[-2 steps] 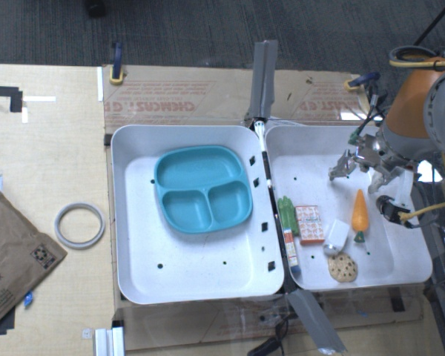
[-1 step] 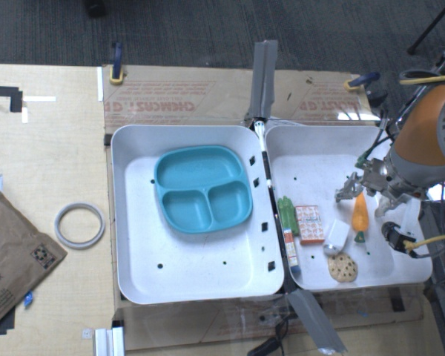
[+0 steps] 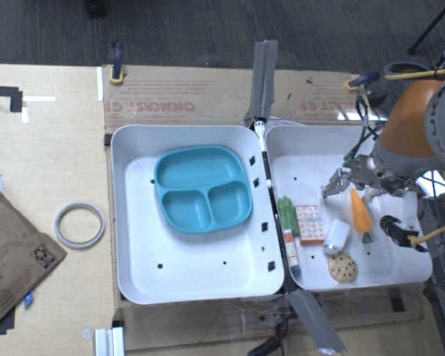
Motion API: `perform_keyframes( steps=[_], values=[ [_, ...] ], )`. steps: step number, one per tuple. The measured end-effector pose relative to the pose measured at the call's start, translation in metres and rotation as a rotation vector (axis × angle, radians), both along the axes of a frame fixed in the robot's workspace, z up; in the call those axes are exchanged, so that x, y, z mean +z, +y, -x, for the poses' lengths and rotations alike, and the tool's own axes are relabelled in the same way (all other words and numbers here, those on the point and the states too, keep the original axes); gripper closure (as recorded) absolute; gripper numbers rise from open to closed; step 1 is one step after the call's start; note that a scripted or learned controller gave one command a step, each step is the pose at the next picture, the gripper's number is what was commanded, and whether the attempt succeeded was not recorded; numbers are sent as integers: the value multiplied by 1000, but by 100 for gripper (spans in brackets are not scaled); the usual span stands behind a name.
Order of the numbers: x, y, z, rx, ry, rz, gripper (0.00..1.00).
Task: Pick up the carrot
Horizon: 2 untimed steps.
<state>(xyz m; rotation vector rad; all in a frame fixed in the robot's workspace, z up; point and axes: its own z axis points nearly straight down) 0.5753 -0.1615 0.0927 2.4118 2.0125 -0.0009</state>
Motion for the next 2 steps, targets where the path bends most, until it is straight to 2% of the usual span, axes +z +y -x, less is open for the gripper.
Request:
perform_keyframes(
  steps=[1,2],
  values=[
    [9,-1,0,-4,0,0,100],
    [121,39,37,-51,2,0,100]
  ],
)
